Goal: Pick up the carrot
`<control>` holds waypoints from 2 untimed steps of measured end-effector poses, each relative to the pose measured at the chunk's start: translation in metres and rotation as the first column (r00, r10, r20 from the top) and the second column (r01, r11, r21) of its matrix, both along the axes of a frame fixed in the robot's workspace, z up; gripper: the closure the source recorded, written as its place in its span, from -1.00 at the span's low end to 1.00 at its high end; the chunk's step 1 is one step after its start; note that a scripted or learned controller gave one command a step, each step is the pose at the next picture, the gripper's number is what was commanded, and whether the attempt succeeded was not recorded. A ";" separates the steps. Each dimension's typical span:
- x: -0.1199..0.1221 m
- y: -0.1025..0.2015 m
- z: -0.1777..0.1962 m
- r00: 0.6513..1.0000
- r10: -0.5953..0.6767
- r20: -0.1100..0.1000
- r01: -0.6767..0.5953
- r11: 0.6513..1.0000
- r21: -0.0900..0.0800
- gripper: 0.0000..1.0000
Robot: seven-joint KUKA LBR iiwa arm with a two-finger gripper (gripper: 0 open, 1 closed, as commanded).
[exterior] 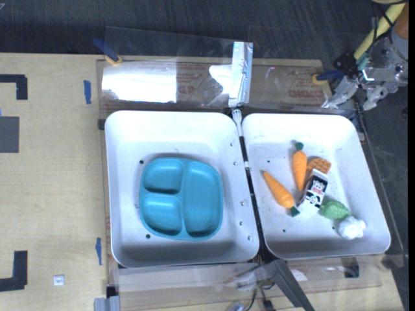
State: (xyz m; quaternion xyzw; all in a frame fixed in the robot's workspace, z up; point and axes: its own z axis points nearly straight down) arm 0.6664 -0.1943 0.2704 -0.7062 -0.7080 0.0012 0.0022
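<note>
Though no label reads clearly, 2 carrots (299, 167) lie in the right bin (373, 173); end effector (363, 89) state unclear.

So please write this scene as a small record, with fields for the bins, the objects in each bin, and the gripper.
left bin: shallow white bin, holds a blue plastic tray with three compartments
right bin: shallow white bin
carrots: two orange toy carrots, one upright, one slanted to its left, apart from each other
other items in right bin: black-and-white small box, orange ridged piece, green-and-white toy vegetable
gripper: at the upper right, outside the bins, not near the carrots
task status: no carrot picked up yet
</note>
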 end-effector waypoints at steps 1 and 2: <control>-0.001 0.045 -0.171 0.997 0.077 -0.008 -0.077 0.997 0.004 -1.00; -0.048 0.058 -0.184 0.997 0.078 0.010 -0.078 0.997 -0.002 -1.00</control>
